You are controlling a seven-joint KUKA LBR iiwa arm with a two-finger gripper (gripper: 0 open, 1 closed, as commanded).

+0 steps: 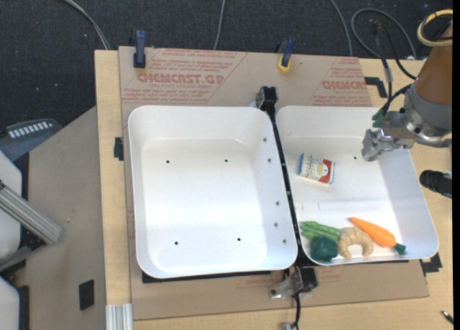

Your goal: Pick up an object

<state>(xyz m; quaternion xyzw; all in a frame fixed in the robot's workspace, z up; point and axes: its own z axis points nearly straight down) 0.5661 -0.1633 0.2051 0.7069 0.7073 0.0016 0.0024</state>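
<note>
The right bin (402,177) holds a small white carton with blue and red print (315,169) near its middle. Along its front edge lie a green vegetable (320,239), a beige ginger-like piece (355,242) and an orange carrot (375,232). My gripper (373,144) hangs over the bin's back right part, above and to the right of the carton, apart from every object. Nothing shows between its fingers.
The left bin (144,177) sits beside the right one on a cardboard-covered bench. Blue and yellow clamps (139,47) hold the board at the back. Cables run over the dark floor behind the bench.
</note>
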